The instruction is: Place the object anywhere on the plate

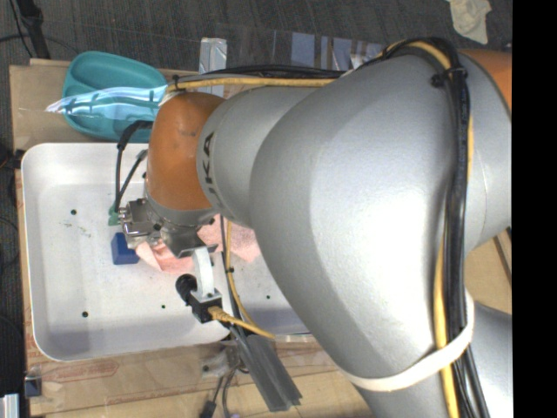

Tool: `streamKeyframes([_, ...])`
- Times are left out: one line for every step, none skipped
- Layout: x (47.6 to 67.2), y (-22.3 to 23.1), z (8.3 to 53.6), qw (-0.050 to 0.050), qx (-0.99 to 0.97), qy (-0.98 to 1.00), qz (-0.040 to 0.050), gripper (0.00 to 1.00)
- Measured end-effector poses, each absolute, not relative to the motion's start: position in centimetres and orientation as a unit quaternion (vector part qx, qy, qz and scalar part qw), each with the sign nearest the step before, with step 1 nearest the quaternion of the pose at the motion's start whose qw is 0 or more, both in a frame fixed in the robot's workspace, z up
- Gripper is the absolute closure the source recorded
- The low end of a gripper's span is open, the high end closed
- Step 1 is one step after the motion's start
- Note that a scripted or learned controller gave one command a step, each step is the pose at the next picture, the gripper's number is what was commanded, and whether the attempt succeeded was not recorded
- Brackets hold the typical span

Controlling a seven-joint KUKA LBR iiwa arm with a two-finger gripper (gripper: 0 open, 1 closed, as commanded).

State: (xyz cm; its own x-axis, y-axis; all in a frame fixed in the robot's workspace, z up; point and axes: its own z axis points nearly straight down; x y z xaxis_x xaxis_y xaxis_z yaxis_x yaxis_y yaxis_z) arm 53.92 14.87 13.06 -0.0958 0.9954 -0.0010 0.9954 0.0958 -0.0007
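My grey arm with its orange band reaches in from the right and covers most of the left bin [52,259]. The gripper [161,238] hangs low over the bin's middle, above a pink plate [237,244] that is mostly hidden under the wrist. A small blue block [123,249] lies on the bin floor just left of the gripper, next to the plate's left edge. A tiny green piece [113,219] shows a little above the block.
A teal dish with a blue plastic bag [109,98] sits beyond the bin's far left corner. The wooden bench edge [113,373] runs along the front. Cables hang from the wrist over the bin's front wall. The arm hides the right bin.
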Motion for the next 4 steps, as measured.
streamKeyframes([55.4,8.9,19.2,0.0,0.64,0.768,-0.0002,1.0])
streamKeyframes([56.9,16.7,11.7,0.008,0.609,0.793,0.0063,1.0])
streamKeyframes([57.0,14.0,19.0,0.001,0.495,0.869,0.0002,1.0])
streamKeyframes([51.7,15.8,16.7,-0.001,0.55,0.835,-0.002,1.0])
